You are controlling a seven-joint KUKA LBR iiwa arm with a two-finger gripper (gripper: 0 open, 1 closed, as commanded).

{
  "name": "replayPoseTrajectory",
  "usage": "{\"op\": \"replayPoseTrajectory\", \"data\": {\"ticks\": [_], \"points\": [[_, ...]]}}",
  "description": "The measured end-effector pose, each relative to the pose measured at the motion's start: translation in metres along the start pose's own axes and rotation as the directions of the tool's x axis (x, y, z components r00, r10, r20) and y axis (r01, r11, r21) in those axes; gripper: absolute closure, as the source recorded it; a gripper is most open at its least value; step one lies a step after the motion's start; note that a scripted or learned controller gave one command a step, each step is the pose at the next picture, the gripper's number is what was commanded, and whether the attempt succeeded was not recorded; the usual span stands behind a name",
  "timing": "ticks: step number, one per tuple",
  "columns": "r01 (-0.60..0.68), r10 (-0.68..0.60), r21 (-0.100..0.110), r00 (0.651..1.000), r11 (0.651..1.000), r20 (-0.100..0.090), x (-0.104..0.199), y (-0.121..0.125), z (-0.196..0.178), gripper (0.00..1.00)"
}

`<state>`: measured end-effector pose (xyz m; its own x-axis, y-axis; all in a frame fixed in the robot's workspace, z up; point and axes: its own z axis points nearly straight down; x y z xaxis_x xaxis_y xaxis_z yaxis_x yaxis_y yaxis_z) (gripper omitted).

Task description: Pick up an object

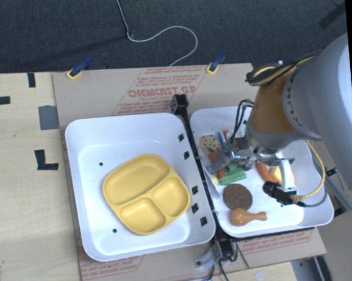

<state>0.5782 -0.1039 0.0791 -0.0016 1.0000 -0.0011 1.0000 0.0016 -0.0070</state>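
The arm reaches down into the right bin (pixel 317 216), its gripper (pixel 225 160) low among a cluster of small toys near the bin's left wall. A green piece (pixel 233 176) lies just beneath it, a brown disc (pixel 236 196) and tan drumstick (pixel 246 216) nearer. How the gripper stands, I cannot tell. A yellow divided plate (pixel 145 193) sits in the left bin (pixel 84 139).

Two white bins (pixel 81 175) sit on tan cardboard (pixel 153 93) printed with red lettering. The left bin holds a yellow divided tray (pixel 145 193). Beside that tray, the right bin holds a brown disc (pixel 236 196), a green piece (pixel 231 176), an orange carrot (pixel 265 171) and a tan drumstick (pixel 246 217).
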Motion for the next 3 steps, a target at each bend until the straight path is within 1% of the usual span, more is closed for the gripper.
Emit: {"op": "replayPoseTrajectory", "data": {"ticks": [1,2,3], "points": [[0.000,0.000,0.009,1.000,1.000,-0.001,-0.001,-0.001,-0.008,1.00],[-0.001,0.001,-0.003,1.000,1.000,-0.002,0.001,-0.009,-0.062,1.00],[-0.001,0.001,-0.002,1.000,1.000,-0.002,-0.003,-0.016,-0.104,1.00]]}}
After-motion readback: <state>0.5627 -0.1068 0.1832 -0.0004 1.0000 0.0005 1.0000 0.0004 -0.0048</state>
